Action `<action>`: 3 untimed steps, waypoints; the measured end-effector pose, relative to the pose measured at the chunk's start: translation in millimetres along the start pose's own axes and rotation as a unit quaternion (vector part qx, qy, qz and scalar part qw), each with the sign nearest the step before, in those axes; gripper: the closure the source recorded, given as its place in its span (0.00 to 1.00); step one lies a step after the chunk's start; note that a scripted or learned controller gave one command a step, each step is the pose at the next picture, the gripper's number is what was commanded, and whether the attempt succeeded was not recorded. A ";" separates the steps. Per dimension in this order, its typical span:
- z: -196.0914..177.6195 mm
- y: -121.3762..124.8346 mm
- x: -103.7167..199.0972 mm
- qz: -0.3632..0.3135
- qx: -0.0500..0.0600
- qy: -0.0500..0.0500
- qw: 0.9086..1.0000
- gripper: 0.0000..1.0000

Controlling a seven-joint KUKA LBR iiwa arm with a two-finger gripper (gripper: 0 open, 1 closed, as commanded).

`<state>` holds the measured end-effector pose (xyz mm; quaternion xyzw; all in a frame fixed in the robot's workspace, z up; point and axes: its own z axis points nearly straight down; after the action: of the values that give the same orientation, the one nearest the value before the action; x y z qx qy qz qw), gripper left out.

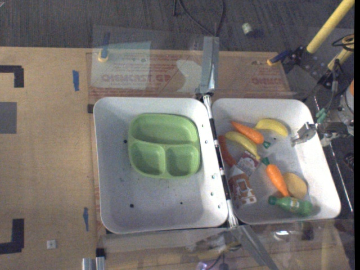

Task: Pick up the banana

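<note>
Two shallow white bins sit side by side on the bench, centre of frame. The left bin (pixel 112 207) holds a green divided plate (pixel 164 145), three compartments, lying flat in the bin's upper middle.

The right bin (pixel 326 167) holds the produce. Banana (pixel 272 127): upper part of that bin, near its top wall, lying roughly crosswise, yellow, free of contact with the arm. A second yellow curved fruit (pixel 243 143), also banana-like, lies lower left of it on a diagonal. An orange carrot (pixel 248 132) lies between these two, with its green tip toward the right. A second carrot (pixel 276 179) lies lower in the bin, just beside a tan potato-like piece (pixel 296 185). A green bottle (pixel 292 205) lies on its side along the bin's lower edge. A small red-and-white carton (pixel 242 189) rests near the divider at lower left of the bin, with a red item (pixel 226 151) above it against the divider.

Gripper (pixel 305 133): at the right bin's upper right rim, right of the banana and apart from it. Finger state: cannot tell; the metal parts are too small and cluttered to resolve. Nothing visibly held.
</note>
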<state>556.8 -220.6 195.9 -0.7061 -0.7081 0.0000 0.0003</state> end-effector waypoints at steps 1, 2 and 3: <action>48.4 48.4 8.3 0.007 -0.002 -0.001 1.000 0.00; 108.6 62.7 46.1 -0.029 -0.003 -0.002 1.000 0.00; 107.8 108.0 7.8 -0.043 0.005 0.007 0.999 0.00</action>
<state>664.8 -212.4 88.0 -0.6750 -0.7378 -0.0012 0.0089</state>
